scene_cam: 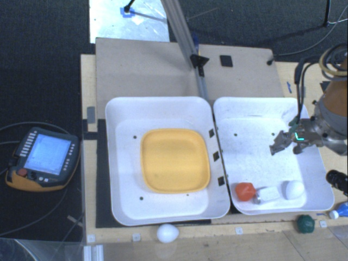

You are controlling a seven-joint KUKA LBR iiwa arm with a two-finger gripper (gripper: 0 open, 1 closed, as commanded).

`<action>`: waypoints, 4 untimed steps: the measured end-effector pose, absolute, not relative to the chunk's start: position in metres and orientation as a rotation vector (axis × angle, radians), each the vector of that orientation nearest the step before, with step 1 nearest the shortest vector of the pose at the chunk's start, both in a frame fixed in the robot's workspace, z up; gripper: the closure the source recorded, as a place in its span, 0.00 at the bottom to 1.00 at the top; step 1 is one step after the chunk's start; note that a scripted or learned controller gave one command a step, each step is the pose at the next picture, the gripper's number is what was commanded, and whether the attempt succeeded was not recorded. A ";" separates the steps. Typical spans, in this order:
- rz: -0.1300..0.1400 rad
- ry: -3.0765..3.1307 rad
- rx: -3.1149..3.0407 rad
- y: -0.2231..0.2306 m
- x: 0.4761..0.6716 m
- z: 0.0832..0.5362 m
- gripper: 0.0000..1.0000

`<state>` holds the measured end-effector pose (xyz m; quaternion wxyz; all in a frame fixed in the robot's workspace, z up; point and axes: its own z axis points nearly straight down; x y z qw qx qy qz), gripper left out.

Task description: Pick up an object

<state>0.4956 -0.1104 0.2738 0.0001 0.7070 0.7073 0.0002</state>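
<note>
My gripper (288, 144) hangs over the right side of the right bin (255, 121), fingers open with nothing between them. Along that bin's front edge lie a red-orange object (244, 191), a small clear-and-white object (265, 194) and a white egg-shaped object (293, 189). All three sit well in front of the gripper and apart from it. A square yellow plate (175, 160) lies in the middle of the left bin (122, 145).
A white egg shape (167, 232) rests on the bench in front of the left bin. A dark green ball (305, 223) and a blue-tipped item (338, 212) lie outside the right bin's front right corner. A teach pendant (42, 157) sits far left.
</note>
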 end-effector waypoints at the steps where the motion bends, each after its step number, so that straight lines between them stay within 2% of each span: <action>1: 0.000 2.222 2.221 -0.110 0.496 0.274 0.00; 4: -0.003 2.224 2.223 -0.105 0.481 0.130 0.00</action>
